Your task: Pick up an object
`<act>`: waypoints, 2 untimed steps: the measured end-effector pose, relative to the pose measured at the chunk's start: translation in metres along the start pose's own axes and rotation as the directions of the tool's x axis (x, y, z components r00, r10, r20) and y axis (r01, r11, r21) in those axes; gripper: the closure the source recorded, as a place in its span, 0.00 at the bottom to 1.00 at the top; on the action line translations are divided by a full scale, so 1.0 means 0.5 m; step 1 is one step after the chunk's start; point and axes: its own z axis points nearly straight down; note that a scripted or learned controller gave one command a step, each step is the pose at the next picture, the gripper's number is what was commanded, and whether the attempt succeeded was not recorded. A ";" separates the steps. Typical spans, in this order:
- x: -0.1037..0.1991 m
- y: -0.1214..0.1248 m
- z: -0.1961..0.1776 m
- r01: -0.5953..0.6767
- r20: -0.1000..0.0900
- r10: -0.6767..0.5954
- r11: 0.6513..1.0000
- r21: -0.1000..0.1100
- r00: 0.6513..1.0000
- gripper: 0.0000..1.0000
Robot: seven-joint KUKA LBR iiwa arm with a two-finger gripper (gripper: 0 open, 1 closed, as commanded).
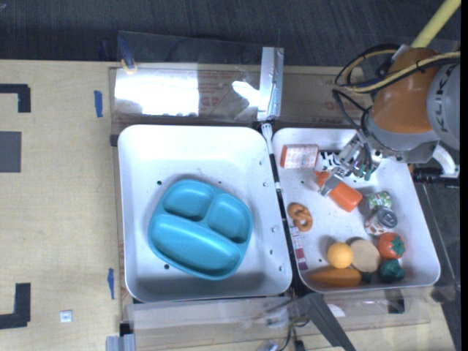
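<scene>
One orange block-shaped toy (342, 194) lies tilted in the upper middle of the right white bin (428, 258), directly under the gripper (351, 163), whose black and white fingertips reach down just above its upper end. Whether the jaws are released or clenched cannot be told; the toy rests on the bin floor and is not seen between them. Just up and left of the orange toy lies a small white and pink box (300, 156). Below and left of it sits a brown pretzel (299, 216). To its right lies a small printed can on its side (380, 212). Further below it, along the bin's near wall, are a yellow-orange round fruit (338, 254), a tan potato-like lump (364, 254), a red tomato with a green stalk (390, 246), a dark green piece (391, 270) and a long orange carrot (335, 276). Well to the left of the orange toy, the left white bin (139, 152) holds a blue plastic divided tray (200, 227).
</scene>
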 end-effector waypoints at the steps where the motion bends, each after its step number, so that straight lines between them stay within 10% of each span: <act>1: -0.007 0.005 -0.029 -0.001 0.009 0.001 1.000 -0.007 1.000 1.00; 2: 0.085 0.076 -0.152 -0.371 -0.022 0.371 0.929 0.018 0.928 1.00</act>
